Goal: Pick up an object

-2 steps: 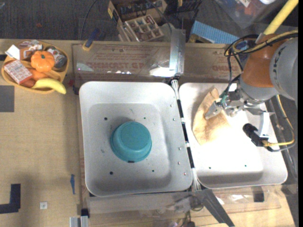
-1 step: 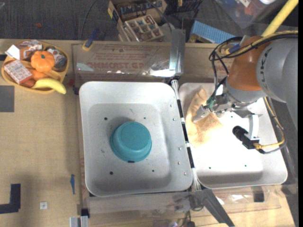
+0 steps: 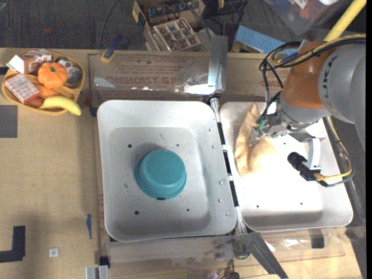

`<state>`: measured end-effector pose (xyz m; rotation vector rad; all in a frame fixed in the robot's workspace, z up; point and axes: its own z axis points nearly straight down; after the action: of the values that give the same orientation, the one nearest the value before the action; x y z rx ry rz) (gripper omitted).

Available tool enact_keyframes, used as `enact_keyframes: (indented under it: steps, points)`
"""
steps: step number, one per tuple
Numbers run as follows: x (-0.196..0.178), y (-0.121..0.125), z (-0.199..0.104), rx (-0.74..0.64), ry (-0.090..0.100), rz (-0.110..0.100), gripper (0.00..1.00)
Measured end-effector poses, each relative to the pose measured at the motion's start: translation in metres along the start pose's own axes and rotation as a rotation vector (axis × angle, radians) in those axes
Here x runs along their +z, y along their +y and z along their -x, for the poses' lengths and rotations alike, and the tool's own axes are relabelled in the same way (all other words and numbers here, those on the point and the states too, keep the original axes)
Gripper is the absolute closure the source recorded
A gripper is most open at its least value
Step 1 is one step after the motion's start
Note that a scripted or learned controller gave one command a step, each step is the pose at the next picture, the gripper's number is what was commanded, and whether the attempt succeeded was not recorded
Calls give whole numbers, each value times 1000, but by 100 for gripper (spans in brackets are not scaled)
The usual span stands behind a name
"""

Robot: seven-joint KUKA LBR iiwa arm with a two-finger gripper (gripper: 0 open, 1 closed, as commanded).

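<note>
Tan cloth (image 3: 251, 150) is lying in the right bin (image 3: 302, 211). Gripper (image 3: 260, 128) is touching it; its grip state cannot be determined. Teal bowl (image 3: 161, 174) is sitting in the left bin (image 3: 116, 121).

Bowl (image 3: 161, 174): plain teal
Cloth (image 3: 251, 147): tan
Bins (image 3: 116, 121): white
Pumpkin (image 3: 53, 75): orange
Banana (image 3: 61, 104): yellow
Arm band (image 3: 305, 86): orange

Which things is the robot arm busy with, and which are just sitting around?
For the job:
- pincer
- tan cloth under it, in the right bin
- teal bowl, upside down in the left bin

Just lying about:
- fruit basket
- banana
- small pumpkin
</note>
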<state>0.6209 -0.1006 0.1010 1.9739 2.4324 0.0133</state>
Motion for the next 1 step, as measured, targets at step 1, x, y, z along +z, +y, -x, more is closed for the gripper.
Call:
enact_keyframes:
  steps: [1]
  points:
    - [-80,-50,4,-85,1,-11,100]
